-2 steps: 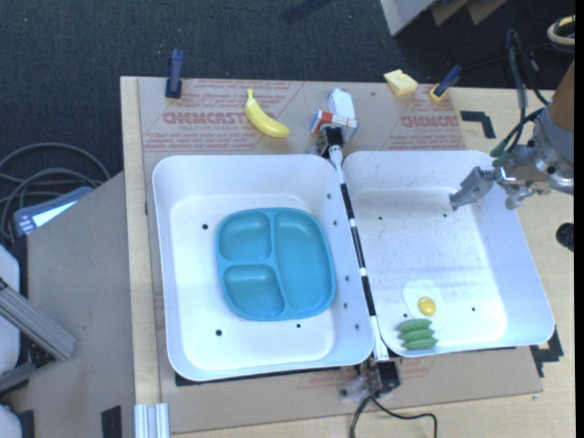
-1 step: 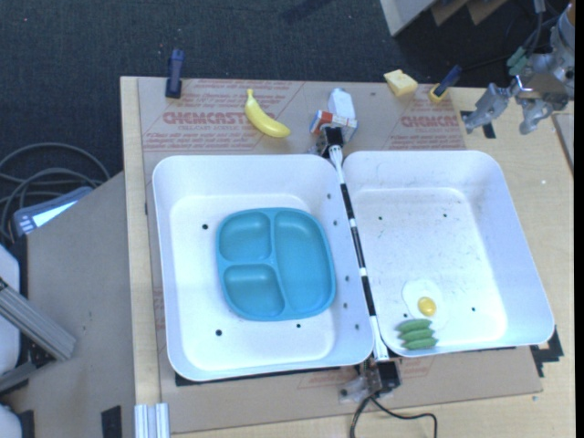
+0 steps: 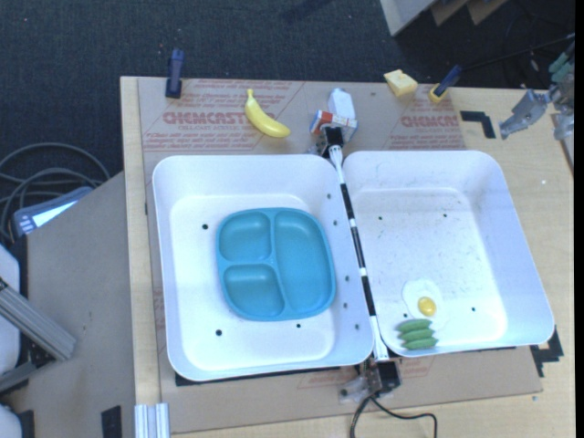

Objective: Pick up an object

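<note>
Nearest candidates for the pick: a green pod and a fried egg, just beside each other, perhaps touching, in the near left corner of the right bin. Likely toy food, light and stiff. Pod ridged and rounded, probably best taken across its narrow width. Egg flat, white with a raised yellow yolk, thin at the edge and awkward to get under; liable to slide on the smooth bin floor. Both close to the bin wall, so little room on that side. In the left bin, a blue plate, glossy, rounded, split into three compartments, lying flat; broad and shallow, only its rim offering a hold. Behind the bins on the bench, a yellow banana, curved and smooth, and a pale yellow wedge, possibly cheese. Far right, well apart from every object, a grey shape that looks like the gripper; too small and blurred to tell whether wide or narrow, and nothing seen held.
</note>
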Tool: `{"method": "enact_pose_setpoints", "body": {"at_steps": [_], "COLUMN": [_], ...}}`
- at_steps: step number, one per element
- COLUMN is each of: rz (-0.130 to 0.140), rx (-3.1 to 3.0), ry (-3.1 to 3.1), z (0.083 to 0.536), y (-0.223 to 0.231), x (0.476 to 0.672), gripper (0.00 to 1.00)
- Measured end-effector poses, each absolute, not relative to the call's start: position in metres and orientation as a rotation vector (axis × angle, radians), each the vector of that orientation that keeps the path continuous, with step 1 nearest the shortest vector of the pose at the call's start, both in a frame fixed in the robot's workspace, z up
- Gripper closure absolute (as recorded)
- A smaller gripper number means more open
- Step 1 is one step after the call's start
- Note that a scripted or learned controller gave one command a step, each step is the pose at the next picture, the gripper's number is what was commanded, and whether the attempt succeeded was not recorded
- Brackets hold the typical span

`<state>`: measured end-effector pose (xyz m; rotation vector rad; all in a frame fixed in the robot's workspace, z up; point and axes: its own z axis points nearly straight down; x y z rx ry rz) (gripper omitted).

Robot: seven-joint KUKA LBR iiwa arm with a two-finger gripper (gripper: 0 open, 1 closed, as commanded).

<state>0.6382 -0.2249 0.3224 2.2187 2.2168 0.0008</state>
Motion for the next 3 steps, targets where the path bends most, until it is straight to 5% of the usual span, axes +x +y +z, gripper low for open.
{"method": "enact_pose_setpoints", "body": {"at_steps": [1, 3], "rz": [0.001, 0.001], "rx": [2.218, 2.216], "ry": [2.220, 2.219], "z": [0.303, 0.349], "y": [-0.220, -0.224], "x": [0.654, 0.667], "gripper": [0.00, 0.00]}}
